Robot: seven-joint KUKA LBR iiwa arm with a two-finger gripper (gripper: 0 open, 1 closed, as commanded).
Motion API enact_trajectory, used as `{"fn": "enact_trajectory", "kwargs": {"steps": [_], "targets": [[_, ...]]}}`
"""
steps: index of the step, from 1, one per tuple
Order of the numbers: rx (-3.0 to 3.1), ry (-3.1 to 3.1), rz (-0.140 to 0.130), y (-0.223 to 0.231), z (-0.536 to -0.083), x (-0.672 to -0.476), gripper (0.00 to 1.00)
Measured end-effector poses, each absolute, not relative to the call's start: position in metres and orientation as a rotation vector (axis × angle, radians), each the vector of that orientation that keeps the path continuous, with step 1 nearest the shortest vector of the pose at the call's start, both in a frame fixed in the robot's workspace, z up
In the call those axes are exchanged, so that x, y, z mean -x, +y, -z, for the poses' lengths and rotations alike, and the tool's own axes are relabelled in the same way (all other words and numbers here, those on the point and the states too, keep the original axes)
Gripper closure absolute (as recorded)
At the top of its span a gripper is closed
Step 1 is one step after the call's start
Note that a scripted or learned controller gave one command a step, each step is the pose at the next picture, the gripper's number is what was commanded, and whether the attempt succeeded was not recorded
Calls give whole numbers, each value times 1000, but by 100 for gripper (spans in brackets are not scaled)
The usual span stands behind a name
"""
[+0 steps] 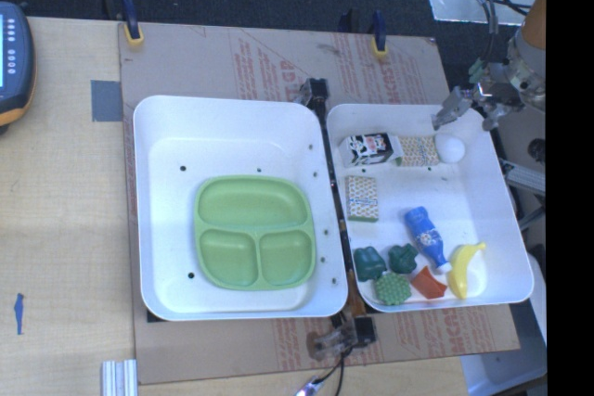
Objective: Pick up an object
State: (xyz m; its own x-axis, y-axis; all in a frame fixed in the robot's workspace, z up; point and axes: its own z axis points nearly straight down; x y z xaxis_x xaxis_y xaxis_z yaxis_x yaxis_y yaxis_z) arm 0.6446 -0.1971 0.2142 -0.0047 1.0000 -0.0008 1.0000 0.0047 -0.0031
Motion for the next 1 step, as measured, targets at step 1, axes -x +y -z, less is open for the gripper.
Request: {"fn": "enact_trajectory", "kwargs": {"steps": [1], "targets": [[2210,-2217,-10,-163,-86,-581,0]]}}
